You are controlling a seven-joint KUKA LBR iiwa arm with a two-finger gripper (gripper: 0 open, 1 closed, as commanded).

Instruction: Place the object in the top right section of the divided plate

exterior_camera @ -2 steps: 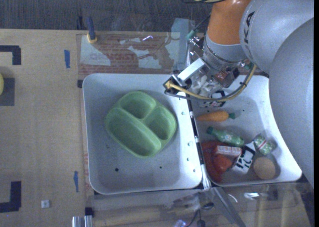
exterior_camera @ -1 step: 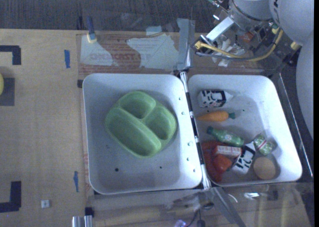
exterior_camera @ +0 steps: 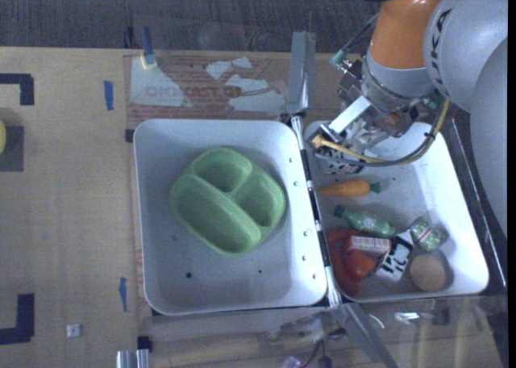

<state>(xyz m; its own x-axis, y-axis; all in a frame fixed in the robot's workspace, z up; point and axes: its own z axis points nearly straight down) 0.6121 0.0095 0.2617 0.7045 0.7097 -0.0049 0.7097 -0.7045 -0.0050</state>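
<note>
A green divided plate [exterior_camera: 228, 199] lies in the left white bin [exterior_camera: 161, 278], with one long section and two smaller ones. My gripper [exterior_camera: 337, 154] hangs low over the far left corner of the right bin [exterior_camera: 451, 189], just right of the wall between the bins. Right below it is a small black-and-white patterned piece [exterior_camera: 344, 167]; I cannot tell whether that is an object or part of the gripper. An orange carrot [exterior_camera: 347, 190] lies just in front of the gripper, apart from it.
The right bin also holds a green bottle [exterior_camera: 365, 222], a red packet [exterior_camera: 353, 255], a black-and-white carton [exterior_camera: 395, 260], a brown ball [exterior_camera: 429, 273] and a small green can [exterior_camera: 428, 234]. A metal bracket [exterior_camera: 300, 76] stands behind the bins' shared wall.
</note>
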